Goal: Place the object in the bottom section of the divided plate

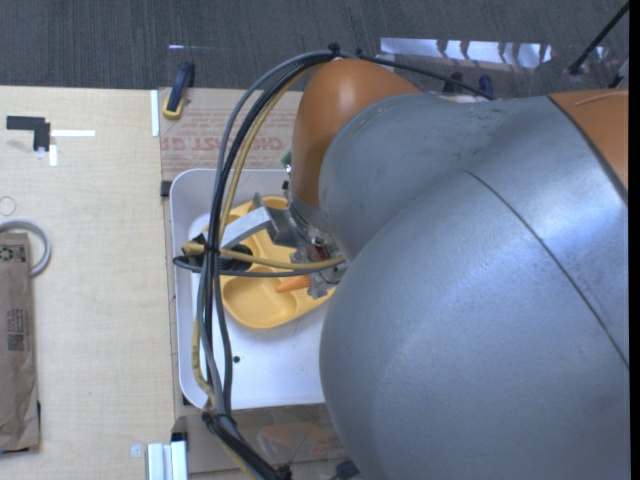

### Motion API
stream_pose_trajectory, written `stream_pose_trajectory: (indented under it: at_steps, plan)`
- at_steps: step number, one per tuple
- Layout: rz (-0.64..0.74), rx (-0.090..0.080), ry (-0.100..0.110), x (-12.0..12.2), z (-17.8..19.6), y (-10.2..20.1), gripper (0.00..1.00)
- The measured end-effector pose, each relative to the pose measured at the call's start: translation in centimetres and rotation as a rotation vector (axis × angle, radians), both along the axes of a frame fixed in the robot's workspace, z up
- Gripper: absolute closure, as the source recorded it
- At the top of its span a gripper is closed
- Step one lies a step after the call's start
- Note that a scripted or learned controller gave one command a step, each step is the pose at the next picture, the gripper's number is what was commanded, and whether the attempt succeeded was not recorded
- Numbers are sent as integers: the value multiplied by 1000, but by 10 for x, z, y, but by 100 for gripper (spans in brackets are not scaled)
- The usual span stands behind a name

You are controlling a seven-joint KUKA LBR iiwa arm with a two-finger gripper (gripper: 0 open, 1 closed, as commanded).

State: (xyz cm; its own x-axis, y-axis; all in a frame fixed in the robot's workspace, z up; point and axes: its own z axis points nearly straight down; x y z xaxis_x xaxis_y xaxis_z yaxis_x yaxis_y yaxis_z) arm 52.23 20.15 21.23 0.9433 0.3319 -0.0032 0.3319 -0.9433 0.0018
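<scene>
A yellow divided plate (262, 306) lies in the white bin (262, 373) at the middle of the camera view. A small orange object (291, 284) rests on the plate near its right part. The big grey arm covers the right half of the view and reaches down over the plate. My gripper (300, 248) sits just above the plate, mostly hidden by the wrist and by black cables. A grey piece (245, 225) juts out to the left over the plate's upper part.
Black and yellow cables (212, 298) loop from the wrist down across the bin's left side. A brown paper bag (17, 338) lies on the wooden bench at far left. A cardboard sheet (225, 133) lies behind the bin, with a blue-yellow clamp (179, 90).
</scene>
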Motion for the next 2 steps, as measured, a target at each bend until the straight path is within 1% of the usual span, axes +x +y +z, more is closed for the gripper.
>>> stream_pose_trajectory:
  at_steps: [1,2]
  plan:
    - [-143,0,-2,51,41,25,100]
    - [-142,-1,0,116,-72,24,100]
